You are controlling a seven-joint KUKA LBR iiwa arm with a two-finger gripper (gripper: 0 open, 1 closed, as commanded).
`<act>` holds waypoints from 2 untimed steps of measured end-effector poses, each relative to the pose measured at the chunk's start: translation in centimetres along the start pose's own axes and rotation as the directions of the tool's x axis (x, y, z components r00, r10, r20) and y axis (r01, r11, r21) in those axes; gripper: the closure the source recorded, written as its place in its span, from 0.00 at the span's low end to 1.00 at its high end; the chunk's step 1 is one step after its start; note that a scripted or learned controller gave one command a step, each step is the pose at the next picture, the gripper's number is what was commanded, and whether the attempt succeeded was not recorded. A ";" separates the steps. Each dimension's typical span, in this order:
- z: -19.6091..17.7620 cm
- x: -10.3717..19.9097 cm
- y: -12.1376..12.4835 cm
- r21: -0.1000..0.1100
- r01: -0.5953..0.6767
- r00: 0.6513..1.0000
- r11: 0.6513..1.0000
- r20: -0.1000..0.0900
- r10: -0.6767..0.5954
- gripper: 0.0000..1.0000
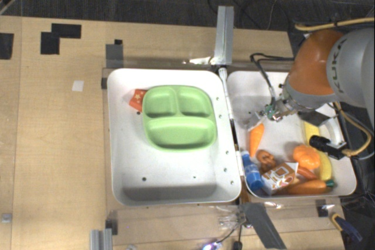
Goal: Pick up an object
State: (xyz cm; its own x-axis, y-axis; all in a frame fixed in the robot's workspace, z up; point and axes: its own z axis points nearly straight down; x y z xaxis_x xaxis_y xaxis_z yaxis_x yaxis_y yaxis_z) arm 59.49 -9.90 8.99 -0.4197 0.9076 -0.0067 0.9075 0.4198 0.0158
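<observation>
Gripper [274, 112] low over the right bin [246, 86], just beside the top of the orange carrot-shaped toy [256, 139]; whether it is released or clenched I cannot tell, and nothing shows between its tips

The carrot-shaped toy lies in the right bin close to its left wall, pointing toward the near side; it looks like light, stiff, smooth plastic, likely to slip from a pinch at the taper, so the thicker top end across its width seems the safer hold. Near it at the bin's near side crowd a blue bottle [251, 175], a small printed carton [283, 175] and other orange toys [307, 157], which leave less room. The left bin [170, 184] holds a green divided tray [179, 116], broad and shallow, awkward for a two-finger pinch
</observation>
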 end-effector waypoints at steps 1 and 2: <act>-0.9 0.1 0.2 -0.002 0.000 1.000 1.000 -0.004 0.000 1.00; -9.3 5.9 2.3 0.016 -0.366 0.931 0.930 -0.001 0.366 1.00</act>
